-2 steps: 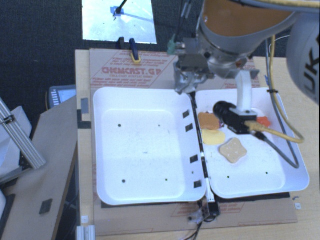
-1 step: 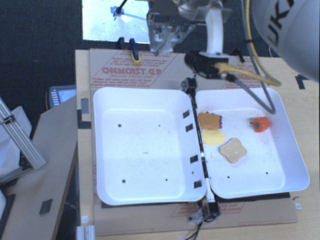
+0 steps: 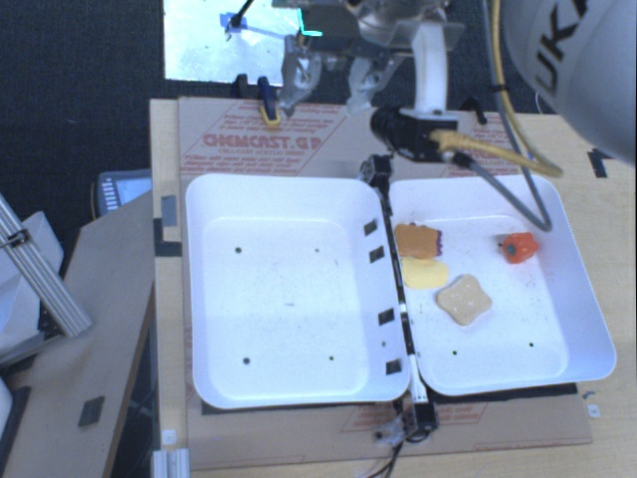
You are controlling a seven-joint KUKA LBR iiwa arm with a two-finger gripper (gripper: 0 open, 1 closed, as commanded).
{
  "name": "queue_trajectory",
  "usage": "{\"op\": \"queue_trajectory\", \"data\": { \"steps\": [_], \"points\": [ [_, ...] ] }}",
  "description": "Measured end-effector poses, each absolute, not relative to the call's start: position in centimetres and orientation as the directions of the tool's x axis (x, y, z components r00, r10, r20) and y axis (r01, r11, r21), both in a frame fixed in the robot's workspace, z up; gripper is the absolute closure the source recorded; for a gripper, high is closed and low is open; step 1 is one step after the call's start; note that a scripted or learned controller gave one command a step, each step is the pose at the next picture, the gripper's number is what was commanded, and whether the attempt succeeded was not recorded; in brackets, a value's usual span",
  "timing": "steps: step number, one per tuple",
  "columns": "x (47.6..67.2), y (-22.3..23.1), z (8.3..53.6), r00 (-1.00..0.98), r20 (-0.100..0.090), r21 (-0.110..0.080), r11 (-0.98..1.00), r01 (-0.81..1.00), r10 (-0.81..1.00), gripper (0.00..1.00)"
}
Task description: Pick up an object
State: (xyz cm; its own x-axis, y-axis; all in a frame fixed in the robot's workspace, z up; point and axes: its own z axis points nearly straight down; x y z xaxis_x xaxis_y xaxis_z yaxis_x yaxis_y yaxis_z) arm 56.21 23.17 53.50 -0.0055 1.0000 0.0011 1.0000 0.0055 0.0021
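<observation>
Four small things lie in the right bin (image 3: 582, 342), all within our reach but none yet taken: an orange-and-purple piece (image 3: 418, 240) hard against the divider (image 3: 393, 267), a pale yellow disc (image 3: 426, 273) just below it and touching it, a tan toast-shaped piece (image 3: 464, 300) just beside the disc, and a red piece (image 3: 518, 248) well apart toward the far wall. The left bin (image 3: 204, 297) beside them shows bare white floor. Our pincer (image 3: 323, 86) hangs high beyond the bins, over the cardboard (image 3: 249, 142) at the back of the counter (image 3: 119, 267), its two fingers apart with nothing between them. We judge the pick has not begun; the arm must first travel forward and rightward, then descend. The risks, as we read them, lie in the clustering: the three left-hand pieces sit so close that a descent on one may nudge or pinch a neighbour, and the orange-and-purple piece leaves little room for a finger on the divider side. The disc looks flat and may slip under closing fingers. The red piece, standing alone, seems the safer choice, though it appears small enough to roll away from an off-centre close.
</observation>
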Motion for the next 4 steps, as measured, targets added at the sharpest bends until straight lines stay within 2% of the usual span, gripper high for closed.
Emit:
{"op": "queue_trajectory", "data": {
  "steps": [1, 2, 3, 4],
  "points": [
    [56.2, 23.2, 54.7, -0.011, 0.003, 0.005, 0.011, 1.000, 1.000, 1.00],
    [56.2, 23.2, 54.6, -0.012, 0.002, 0.004, 0.012, 1.000, 1.000, 0.00],
    [56.2, 23.2, 55.8, -0.018, 0.004, 0.006, 0.018, 1.000, 1.000, 1.00],
    [56.2, 23.2, 55.7, -0.020, 0.003, 0.005, 0.020, 1.000, 1.000, 0.00]
  ]
}}
